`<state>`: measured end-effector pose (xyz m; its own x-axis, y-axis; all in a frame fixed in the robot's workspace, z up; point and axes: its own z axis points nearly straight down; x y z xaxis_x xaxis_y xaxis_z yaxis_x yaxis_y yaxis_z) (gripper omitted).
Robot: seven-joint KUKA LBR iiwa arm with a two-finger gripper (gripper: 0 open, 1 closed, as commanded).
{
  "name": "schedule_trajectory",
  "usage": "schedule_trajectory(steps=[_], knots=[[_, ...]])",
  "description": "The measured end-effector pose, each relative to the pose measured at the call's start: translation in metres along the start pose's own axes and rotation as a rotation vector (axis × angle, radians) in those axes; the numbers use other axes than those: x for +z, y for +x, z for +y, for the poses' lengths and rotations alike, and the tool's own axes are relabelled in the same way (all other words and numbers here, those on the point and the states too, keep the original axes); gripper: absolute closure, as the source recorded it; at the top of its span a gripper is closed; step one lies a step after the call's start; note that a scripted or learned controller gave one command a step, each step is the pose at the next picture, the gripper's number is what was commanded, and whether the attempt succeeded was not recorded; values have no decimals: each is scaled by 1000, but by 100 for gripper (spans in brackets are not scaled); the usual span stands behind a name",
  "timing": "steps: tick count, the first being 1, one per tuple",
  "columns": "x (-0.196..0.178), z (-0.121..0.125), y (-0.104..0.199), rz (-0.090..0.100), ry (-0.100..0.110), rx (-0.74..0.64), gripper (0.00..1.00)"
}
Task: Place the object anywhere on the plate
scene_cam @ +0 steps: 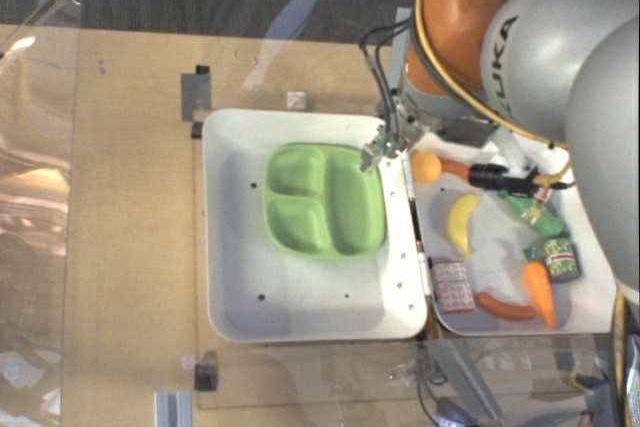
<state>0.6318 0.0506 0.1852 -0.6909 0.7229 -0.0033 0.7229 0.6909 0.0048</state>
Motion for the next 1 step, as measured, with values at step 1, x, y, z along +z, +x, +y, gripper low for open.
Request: schedule_trajectory(steps=[1], knots=[[-1, -75, 19, -1, -1, -42, 100]])
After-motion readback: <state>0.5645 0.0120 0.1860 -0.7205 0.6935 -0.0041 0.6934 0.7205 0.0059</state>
